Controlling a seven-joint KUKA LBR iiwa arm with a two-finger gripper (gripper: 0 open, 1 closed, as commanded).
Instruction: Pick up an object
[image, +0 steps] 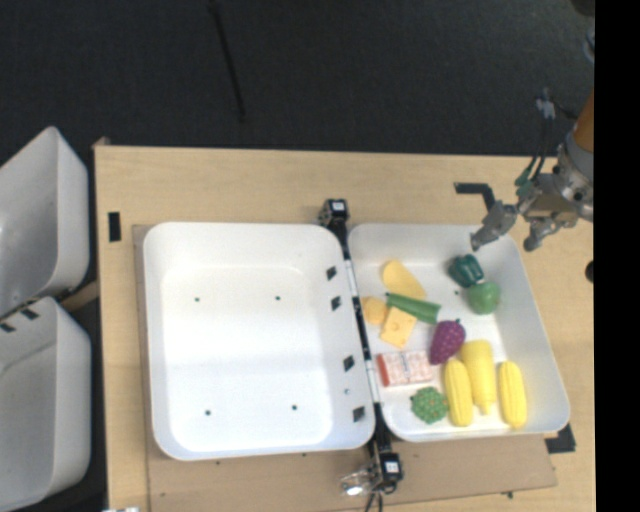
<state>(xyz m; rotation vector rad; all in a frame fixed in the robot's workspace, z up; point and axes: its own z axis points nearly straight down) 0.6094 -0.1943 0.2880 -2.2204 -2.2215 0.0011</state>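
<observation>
Camera view frames the table (120, 330), a tan surface that spans the lower two thirds of the frame. Two white bins rest on it side by side. The left bin (250, 240) occupies the centre-left of the frame. The right bin (540, 330) occupies the centre-right and carries all the candidate objects.

Contents of the right bin, largest first:
- three yellow corn cobs (483, 380) at lower right, lying close together;
- a green long vegetable (412, 307) at centre, lying across yellow wedge pieces (398, 300);
- a red and white packet (404, 371) near the bin divider;
- a purple grape bunch (447, 340);
- a dark green pepper (465, 269) touching a light green pepper (483, 297) at upper right;
- a green broccoli piece (429, 404) at the lower edge.

The tool (512, 232) sits at the upper right of the frame, above the far right corner of the right bin, near the dark green pepper. Its fingers are spread apart and nothing lies between them.

Task status: judged from this frame, no object is grasped or lifted. Descent, closure and lift all remain.
</observation>
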